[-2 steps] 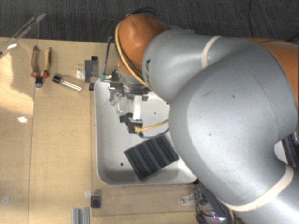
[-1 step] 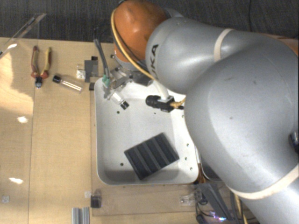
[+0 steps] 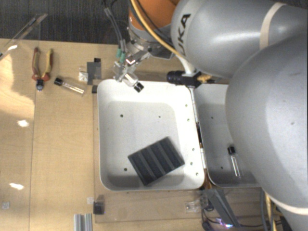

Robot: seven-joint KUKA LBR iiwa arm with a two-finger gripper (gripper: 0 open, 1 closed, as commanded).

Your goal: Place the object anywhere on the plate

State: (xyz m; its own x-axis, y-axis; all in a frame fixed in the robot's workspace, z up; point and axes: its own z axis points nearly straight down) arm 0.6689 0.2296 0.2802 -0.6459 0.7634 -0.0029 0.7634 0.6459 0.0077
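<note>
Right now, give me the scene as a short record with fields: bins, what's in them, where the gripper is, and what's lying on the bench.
left bin: holds a dark ribbed plate, lying tilted near its front
right bin: partly hidden by the arm; a small dark-capped tube shows inside
gripper: over the left bin's far left corner
arm: grey, orange band
bench: red-handled pliers, a small vial

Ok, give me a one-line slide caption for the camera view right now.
Pincer poised over the left white bin's far corner; dark ridged rectangular plate lies tilted near its front.
</note>
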